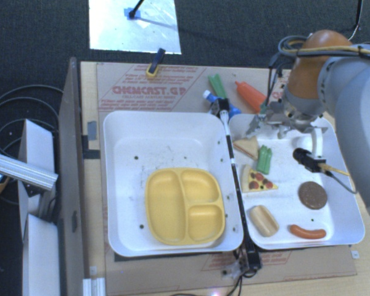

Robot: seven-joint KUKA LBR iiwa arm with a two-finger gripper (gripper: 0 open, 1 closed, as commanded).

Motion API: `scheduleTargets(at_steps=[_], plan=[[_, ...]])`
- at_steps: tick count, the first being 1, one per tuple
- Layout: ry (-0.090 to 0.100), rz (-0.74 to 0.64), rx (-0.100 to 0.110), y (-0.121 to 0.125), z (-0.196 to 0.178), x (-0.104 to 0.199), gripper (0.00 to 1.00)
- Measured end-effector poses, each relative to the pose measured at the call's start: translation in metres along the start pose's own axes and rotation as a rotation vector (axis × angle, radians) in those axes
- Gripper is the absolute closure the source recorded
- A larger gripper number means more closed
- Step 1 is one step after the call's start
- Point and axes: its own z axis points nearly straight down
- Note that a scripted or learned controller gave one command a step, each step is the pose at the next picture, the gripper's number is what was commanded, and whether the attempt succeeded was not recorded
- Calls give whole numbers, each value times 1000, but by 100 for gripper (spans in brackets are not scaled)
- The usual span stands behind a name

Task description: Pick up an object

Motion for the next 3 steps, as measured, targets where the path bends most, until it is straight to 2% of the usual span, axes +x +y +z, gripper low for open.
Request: scheduleTargets(at_steps=[1, 2, 3], plan=[[6, 0, -16, -46, 15, -5, 0], [2, 0, 2, -15, -13, -43, 0], [4, 0, -16, -43, 15, -33, 0]])
